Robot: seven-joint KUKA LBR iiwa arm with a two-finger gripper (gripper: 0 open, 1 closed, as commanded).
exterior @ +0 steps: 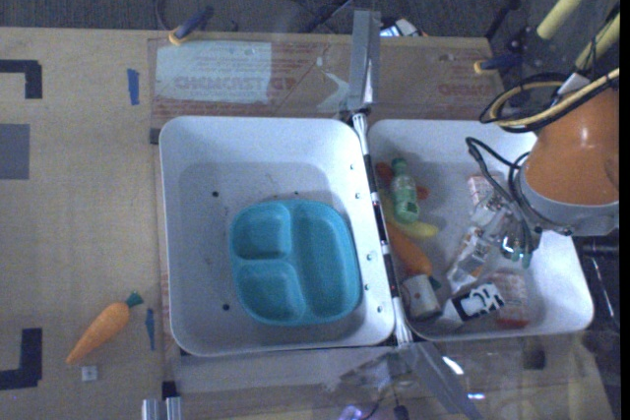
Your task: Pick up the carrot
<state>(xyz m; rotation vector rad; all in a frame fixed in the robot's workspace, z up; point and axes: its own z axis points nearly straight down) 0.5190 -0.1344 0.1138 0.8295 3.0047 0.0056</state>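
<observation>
end effector [479, 251] hung low in right bin [566, 300], grip hard to tell | carrot [100, 330] lay outside on worktop [69, 211], far left, so untouched

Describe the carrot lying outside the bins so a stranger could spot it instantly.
Start at the left white bin, the one holding the blue divided tray. Look off its lower-left corner onto the bare wooden bench. The carrot lies there alone: an orange cone with a green top.

Grey arm [576, 167] reaches in from right — wrist angled down-left
</observation>
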